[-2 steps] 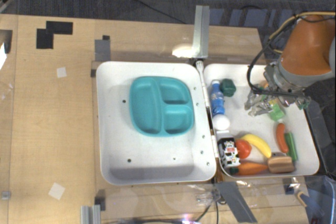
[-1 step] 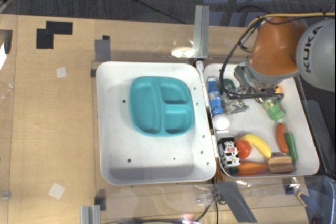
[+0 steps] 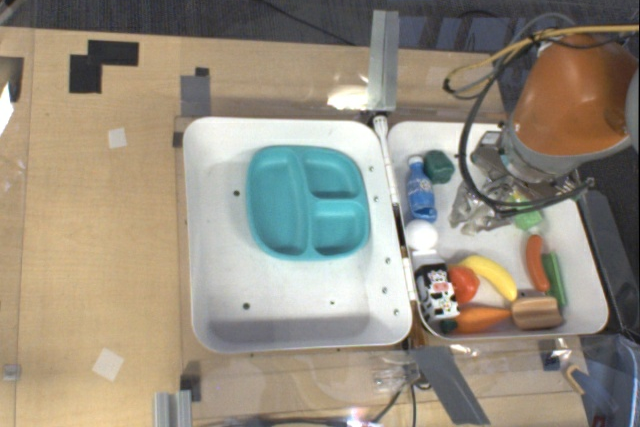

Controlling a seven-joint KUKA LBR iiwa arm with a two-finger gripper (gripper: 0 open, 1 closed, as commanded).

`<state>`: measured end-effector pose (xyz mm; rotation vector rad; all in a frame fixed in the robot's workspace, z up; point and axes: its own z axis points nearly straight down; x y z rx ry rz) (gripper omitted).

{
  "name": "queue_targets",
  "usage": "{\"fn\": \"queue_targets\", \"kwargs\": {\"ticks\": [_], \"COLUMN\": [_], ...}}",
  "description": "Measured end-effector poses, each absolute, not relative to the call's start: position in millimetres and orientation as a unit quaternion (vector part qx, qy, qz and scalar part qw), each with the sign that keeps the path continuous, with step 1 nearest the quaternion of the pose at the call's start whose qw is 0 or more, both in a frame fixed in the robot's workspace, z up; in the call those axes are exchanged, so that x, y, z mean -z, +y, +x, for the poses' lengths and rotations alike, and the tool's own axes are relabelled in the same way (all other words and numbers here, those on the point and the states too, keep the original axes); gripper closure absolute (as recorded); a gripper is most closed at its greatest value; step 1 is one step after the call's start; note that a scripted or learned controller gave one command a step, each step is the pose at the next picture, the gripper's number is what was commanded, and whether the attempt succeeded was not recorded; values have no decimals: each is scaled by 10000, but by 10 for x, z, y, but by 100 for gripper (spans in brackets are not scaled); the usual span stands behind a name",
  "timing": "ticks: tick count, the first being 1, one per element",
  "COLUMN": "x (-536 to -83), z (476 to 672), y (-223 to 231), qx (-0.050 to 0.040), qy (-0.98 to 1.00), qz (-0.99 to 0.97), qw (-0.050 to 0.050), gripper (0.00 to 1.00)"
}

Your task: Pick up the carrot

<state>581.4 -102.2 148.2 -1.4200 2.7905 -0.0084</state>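
The carrot [image 3: 482, 319] is orange with a dark green stub at its left end. It lies along the near edge of the right bin [image 3: 590, 260], just below a yellow banana [image 3: 490, 276] and left of a brown block [image 3: 536, 312]. My gripper [image 3: 478, 211] hangs in the upper middle of that bin, under the orange band of the arm [image 3: 575, 100]. It sits well above the carrot in the view, with the banana between them. Nothing of the carrot is near its fingers.
The right bin also holds a blue bottle [image 3: 421, 189], a dark green block [image 3: 438, 165], a white ball [image 3: 422, 236], a red-and-white toy [image 3: 447, 287], a red sausage [image 3: 536, 262] and a green stick [image 3: 554, 277]. The left bin [image 3: 215, 295] holds a teal divided plate [image 3: 307, 201].
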Motion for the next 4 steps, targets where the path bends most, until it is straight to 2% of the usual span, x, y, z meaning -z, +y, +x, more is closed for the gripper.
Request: {"fn": "queue_targets", "kwargs": {"ticks": [1,2,3,4], "x": [-1469,-899,-916,-1444], "z": [5810,5139,4944,5518], "y": [-1012,-1391,-1186,-1507], "qx": [16,51,98,39], "qy": [8910,8793,8995,8673], "qz": [-4540,-4762,-4366,-4978], "qw": [46,64,104,56], "gripper": [0,0,0,0]}}
